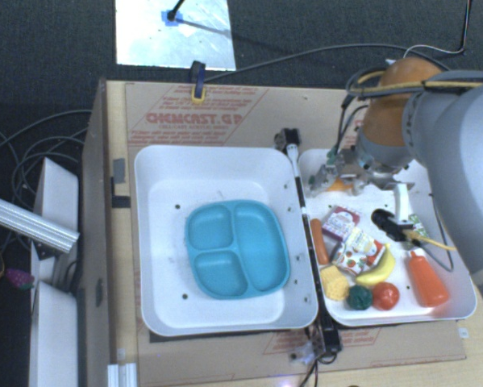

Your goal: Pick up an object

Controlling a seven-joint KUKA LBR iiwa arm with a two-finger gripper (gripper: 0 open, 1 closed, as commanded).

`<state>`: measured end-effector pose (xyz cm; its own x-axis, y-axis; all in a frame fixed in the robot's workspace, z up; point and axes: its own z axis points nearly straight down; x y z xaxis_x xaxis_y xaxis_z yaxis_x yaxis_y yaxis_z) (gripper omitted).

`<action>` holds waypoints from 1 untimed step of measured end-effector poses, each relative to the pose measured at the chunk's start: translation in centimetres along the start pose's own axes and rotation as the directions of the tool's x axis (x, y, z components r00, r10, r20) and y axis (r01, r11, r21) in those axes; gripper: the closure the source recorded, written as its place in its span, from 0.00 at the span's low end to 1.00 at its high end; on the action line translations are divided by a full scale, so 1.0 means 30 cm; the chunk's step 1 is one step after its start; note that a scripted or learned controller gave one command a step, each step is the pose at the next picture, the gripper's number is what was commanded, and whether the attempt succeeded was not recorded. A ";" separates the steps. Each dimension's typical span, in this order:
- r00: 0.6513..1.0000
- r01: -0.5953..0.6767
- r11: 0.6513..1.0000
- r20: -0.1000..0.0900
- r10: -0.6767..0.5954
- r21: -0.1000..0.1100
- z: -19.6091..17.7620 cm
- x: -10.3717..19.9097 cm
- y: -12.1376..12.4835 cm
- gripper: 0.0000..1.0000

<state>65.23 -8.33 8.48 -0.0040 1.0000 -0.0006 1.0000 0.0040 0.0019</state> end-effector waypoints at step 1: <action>1.000 0.000 1.000 -0.009 0.000 0.032 0.013 -0.030 0.036 0.00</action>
<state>66.30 -9.22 8.09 -0.0035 1.0000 0.0080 0.9996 0.0038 -0.0296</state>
